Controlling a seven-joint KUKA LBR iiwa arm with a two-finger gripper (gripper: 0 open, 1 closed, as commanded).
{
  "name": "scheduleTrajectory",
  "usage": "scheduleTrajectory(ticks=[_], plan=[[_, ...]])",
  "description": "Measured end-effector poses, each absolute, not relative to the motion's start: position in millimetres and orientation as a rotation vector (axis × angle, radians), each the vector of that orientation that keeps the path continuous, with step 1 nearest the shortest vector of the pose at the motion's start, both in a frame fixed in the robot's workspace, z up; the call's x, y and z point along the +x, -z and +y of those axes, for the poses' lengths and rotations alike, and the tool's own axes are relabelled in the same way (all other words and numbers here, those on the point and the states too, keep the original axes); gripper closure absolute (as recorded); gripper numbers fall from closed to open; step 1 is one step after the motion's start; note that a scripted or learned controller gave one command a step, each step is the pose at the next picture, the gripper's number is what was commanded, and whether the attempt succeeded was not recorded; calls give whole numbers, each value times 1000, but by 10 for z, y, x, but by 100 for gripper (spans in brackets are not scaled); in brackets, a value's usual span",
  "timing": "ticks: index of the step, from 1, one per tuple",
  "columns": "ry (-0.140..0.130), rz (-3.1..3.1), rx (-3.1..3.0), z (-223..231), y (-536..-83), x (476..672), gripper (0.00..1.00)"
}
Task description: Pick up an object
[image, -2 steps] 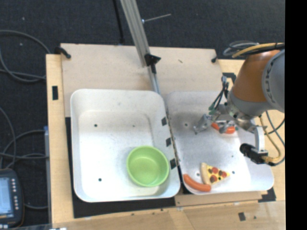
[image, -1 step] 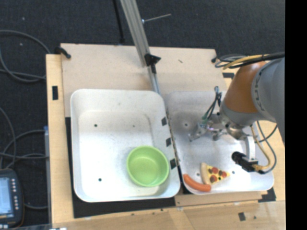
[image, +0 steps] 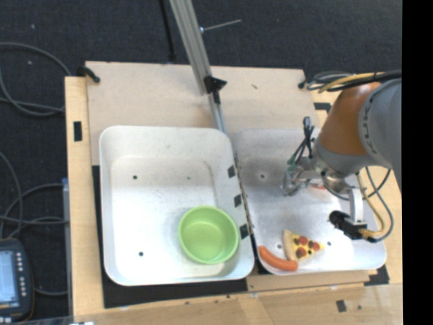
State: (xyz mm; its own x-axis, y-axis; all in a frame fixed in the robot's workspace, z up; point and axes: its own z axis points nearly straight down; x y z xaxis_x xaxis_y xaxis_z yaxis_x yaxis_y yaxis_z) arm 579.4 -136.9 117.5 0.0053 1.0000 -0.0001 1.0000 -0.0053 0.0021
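Gripper (image: 292,185) hangs low over the middle of the right bin (image: 270,147), its metal tip close to the white floor; nothing shows between the tips, though from this slanted height it is too small and blurred to tell how they stand. Behind it rises the grey arm (image: 379,124) with its orange band (image: 345,117), reaching in from the right. At the near edge of the same bin lie a pizza slice (image: 300,245) and, just beside it to the left, an orange-red sausage (image: 277,258), perhaps a toy hot dog; both are well apart from the gripper. A green bowl (image: 208,233) sits upright in the near right corner of the left bin (image: 135,154). Both bins rest on the tan worktop (image: 149,90).
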Motion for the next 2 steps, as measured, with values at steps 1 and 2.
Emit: scheduleTrajectory(ticks=[1, 2], plan=[[-7, 2213, 2221, -1437, -1800, 5782, 100], [-7, 2221, 2213, -1406, -2418, 5858, 100]])
